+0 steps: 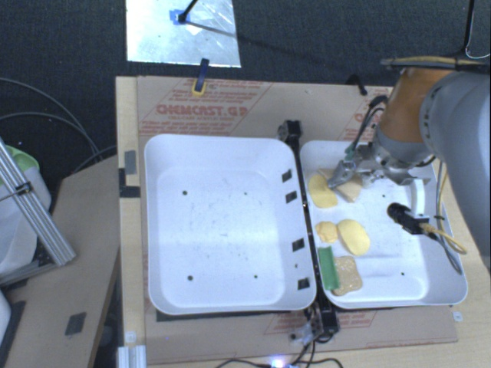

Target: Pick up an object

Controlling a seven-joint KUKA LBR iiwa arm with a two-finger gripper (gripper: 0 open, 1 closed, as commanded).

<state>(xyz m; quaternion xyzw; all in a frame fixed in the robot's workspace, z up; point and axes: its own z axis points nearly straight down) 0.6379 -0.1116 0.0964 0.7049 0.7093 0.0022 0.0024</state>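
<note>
The arm [449,121] comes in from 3 o'clock and bends down over the right bin [399,271]; the gripper [341,176] sits low in that bin's 10 o'clock part, close to the divide between the two bins; whether it is spread or pinching cannot be told from this slant (its tip merges with what lies under it).

A tan wedge [352,192] lies right at the gripper's tip, on its 5 o'clock side and apparently touching it, though a hold on it cannot be confirmed; a pale yellow lump [323,191] lies just beside the wedge at its 9 o'clock, near the bin's left wall.

Towards 6 o'clock from these, a small yellow piece [327,231] and a larger yellow oval [354,237] lie side by side, close together; further on at the bin's 7 o'clock corner a green strip [327,267] runs along the left wall, with a beige slab [346,275] touching its right edge.

The left bin [222,221] stands at 9 o'clock of the right one; both rest on a cardboard sheet [222,107] with red lettering.
</note>
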